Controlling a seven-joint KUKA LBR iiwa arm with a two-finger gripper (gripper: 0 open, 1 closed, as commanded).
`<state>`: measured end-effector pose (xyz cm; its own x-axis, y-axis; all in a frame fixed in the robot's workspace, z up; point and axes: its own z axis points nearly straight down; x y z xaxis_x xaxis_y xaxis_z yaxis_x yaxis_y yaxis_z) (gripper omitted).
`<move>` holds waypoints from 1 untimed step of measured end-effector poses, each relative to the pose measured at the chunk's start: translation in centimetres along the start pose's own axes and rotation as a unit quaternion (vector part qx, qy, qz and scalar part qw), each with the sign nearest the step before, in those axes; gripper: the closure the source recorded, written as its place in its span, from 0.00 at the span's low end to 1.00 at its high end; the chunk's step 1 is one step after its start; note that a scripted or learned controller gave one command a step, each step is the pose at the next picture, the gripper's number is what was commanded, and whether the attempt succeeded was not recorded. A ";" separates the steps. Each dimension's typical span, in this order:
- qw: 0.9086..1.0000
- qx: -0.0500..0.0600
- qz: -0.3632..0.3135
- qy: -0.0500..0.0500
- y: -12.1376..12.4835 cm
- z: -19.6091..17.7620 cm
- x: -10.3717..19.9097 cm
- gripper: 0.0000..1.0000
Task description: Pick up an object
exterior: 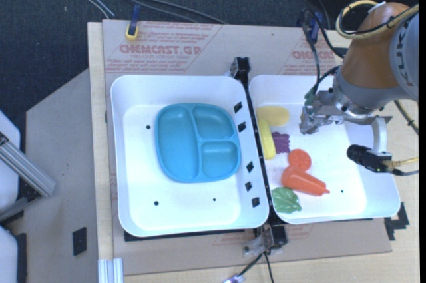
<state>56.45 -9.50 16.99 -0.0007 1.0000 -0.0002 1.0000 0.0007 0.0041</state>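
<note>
The blue plate [198, 142] with three sections is lying in the middle of the left bin [126, 162]. Everything else is sitting to the right of that plate, in the right bin [373, 198].

Closest to the plate, just past the wall between the bins, a yellow corn toy [267, 140] is lying along the wall. A yellow round toy [275, 116] is resting just above the corn. A small purple grape toy [281, 142] is touching the corn on the side away from the plate. A red tomato toy [299, 159] is sitting just below the grapes, and an orange carrot toy [305, 182] is lying right under the tomato. A green leafy toy [285, 200] is sitting at the carrot's fat end, near the bin's bottom corner.

The gripper [314, 120] is hanging over the right bin, farther from the plate than the yellow round toy, and it is not holding any toy. Whether it is spread or pressed together cannot be told.
</note>
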 end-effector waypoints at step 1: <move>1.000 -0.002 0.000 0.000 0.6 -6.4 0.1 1.00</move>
<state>57.01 -9.37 23.37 -0.0014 1.0000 -0.0008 1.0000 0.0014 0.0074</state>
